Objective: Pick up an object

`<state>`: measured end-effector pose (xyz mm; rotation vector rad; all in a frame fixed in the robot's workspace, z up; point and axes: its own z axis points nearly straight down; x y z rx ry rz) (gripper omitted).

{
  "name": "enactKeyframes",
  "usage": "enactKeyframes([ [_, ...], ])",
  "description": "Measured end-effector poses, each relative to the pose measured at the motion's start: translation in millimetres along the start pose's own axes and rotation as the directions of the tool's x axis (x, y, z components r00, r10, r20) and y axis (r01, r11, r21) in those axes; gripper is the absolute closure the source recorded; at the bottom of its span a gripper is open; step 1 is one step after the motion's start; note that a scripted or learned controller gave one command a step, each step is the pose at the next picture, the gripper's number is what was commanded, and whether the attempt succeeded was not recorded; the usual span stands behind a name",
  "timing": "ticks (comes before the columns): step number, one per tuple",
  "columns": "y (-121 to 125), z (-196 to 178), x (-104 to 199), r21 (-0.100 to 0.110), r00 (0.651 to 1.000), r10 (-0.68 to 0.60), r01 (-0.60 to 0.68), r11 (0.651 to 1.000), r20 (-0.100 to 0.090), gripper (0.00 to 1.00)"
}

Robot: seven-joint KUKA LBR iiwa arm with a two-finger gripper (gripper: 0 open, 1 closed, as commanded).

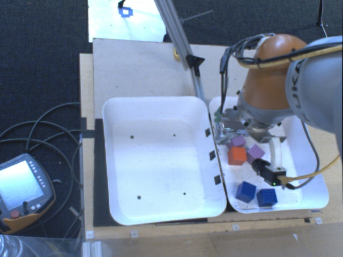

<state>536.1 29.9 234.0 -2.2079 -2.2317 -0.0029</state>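
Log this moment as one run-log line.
arm: over right bin | gripper: above purple cube, orange cube | grasp: unconfirmed

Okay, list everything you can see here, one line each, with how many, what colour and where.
Bins: two, white, side by side on the bench.
Blue cubes: two, blue, near front of the right bin.
Orange cube: one, orange, middle of the right bin.
Purple blocks: two, purple, just behind and beside the orange cube.
Control pendant: one, grey with orange trim, on the floor at left, cables around it.
Metal pole: one, silver, slanting behind the bins.
Arm: one, grey with orange band, over the right bin; its hand sits by the purple blocks.
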Motion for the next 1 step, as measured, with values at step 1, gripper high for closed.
enactKeyframes([
  [1,-9.0,-8.5,48.6,-0.002,1.0,-0.001,0.001,1.0,0.0,1.0],
])
